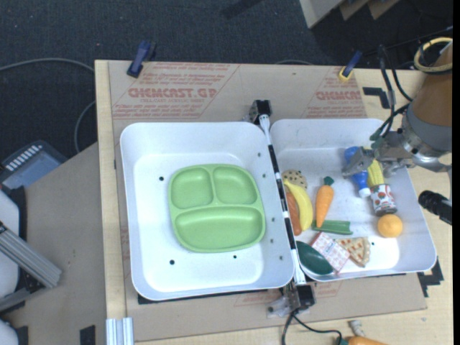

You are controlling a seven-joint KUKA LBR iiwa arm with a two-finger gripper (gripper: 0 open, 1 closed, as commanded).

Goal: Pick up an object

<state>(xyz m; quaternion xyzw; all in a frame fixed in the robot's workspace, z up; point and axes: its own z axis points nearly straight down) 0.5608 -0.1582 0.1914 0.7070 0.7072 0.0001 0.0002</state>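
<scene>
The right bin [309,131] holds several toy foods. A banana [300,203] and a carrot [324,200] lie left of centre, with a spotted cookie [293,179] above them. Along the bin's front lie a dark green spoon [315,259], a pizza slice [356,250] and a red-patterned packet [330,248]. An orange [389,226] and a small bottle [382,198] sit at the right. My gripper [357,163] reaches in from the right, low over a blue object [361,182] and a yellow corn cob [375,171]. I cannot make out whether anything is held.
The left bin [144,157] holds a green divided plate [215,207]. A black divider with clamps runs between the bins [273,164]. The arm's orange band [435,99] stands over the right bin's far right corner. Cables hang behind it.
</scene>
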